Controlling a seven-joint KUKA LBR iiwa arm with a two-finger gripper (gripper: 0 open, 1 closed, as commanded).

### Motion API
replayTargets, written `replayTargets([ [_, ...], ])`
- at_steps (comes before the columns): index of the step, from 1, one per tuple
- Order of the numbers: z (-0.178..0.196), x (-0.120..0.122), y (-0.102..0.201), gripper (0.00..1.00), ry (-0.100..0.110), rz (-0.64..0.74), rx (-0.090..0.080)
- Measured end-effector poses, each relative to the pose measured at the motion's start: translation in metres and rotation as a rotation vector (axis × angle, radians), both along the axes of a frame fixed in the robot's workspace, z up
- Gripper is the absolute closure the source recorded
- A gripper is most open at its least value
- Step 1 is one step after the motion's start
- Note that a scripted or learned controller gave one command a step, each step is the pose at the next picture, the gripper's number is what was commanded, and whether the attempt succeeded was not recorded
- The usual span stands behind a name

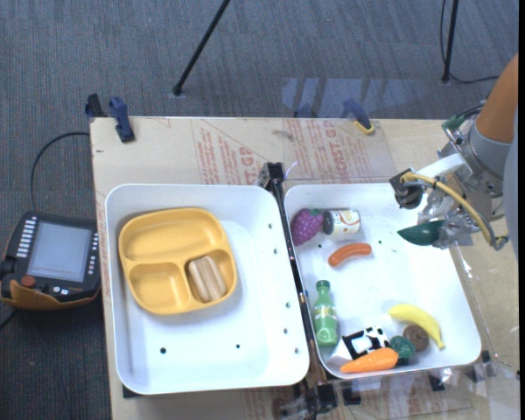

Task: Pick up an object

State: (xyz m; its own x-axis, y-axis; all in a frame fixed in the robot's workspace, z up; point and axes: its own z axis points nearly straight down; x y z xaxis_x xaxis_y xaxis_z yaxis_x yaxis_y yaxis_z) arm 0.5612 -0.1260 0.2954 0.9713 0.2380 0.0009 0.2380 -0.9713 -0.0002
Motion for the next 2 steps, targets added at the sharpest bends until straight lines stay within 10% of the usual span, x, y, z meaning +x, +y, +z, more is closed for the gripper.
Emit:
replayTargets([
  [1, -0.016, -0.001, 0.067, 1.00, 0.010, -0.035, 0.006],
  [2, -0.046, 0.057, 0.110, 1.00, 0.010, -0.032, 0.004],
])
